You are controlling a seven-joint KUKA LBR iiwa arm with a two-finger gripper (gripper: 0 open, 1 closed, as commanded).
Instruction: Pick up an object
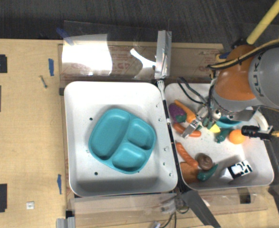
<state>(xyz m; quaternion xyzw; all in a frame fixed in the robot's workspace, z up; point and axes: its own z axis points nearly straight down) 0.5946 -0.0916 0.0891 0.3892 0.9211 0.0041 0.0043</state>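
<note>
My gripper (192, 128) hangs low over the left part of the right bin (263, 175), reaching in from the arm at the right. A purple eggplant toy (177, 111) and an orange carrot-like piece (185, 108) lie just up-left of it. A small orange piece (178, 126) sits to its left, and another orange bit (195, 134) is right beneath its tip. A yellow piece (214, 127) and a teal piece (222, 136) lie to its right. Nothing is visibly held.
Further in the right bin are an orange ball (236, 137), a long carrot (186, 156), a brown mushroom-like toy (205, 161), a teal toy (206, 174) and a black-and-white block (239, 169). The left bin (77, 103) holds a teal divided plate (123, 140).
</note>
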